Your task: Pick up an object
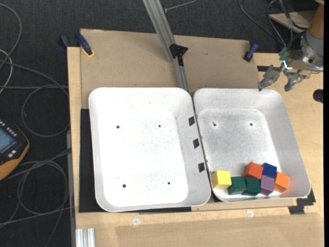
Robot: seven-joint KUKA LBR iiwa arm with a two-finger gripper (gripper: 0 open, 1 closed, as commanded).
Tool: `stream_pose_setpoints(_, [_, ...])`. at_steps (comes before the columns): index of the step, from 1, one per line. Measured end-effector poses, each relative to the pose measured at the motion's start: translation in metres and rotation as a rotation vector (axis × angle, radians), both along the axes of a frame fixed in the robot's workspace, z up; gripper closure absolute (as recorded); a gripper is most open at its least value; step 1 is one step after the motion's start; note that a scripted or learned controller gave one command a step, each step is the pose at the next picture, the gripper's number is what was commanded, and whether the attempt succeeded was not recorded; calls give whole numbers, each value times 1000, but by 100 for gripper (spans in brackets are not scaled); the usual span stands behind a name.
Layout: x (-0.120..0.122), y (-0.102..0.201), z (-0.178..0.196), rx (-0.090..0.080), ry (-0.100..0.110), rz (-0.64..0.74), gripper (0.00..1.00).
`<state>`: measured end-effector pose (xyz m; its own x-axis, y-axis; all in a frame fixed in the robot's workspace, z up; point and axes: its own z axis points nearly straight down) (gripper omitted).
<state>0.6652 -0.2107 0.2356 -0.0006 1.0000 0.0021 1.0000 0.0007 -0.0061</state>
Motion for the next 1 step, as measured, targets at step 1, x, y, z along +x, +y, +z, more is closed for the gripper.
stream_pose_setpoints(1, [1, 0, 4, -2, -5, 2, 0])
